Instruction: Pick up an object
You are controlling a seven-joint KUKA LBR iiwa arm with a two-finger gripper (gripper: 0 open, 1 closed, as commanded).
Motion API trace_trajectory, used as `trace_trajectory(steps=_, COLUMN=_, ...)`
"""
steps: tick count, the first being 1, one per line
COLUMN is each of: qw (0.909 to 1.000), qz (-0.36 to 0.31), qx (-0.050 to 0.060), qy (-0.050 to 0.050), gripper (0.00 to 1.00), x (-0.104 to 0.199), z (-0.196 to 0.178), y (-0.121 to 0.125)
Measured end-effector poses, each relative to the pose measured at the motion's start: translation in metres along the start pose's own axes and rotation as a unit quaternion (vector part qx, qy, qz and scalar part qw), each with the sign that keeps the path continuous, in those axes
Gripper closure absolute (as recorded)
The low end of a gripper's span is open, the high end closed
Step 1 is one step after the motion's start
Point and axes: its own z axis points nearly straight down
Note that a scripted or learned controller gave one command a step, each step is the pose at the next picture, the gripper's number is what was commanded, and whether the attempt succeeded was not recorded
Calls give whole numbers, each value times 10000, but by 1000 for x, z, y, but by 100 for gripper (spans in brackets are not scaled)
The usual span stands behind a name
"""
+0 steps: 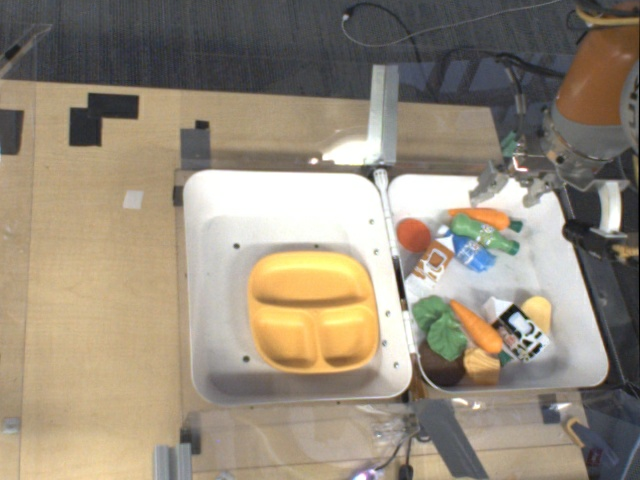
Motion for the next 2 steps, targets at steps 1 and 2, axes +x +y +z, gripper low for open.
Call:
trace_trajectory(steps=1, qw=9957, qz=930, qx=3, qy=-1, gripper=0, x=3, z=47, y=21)
trace_trajectory(steps=2, qw=9780, qz=-2085, qx=-4, qy=-3, gripper=0, x=-42, z=81, y=-42)
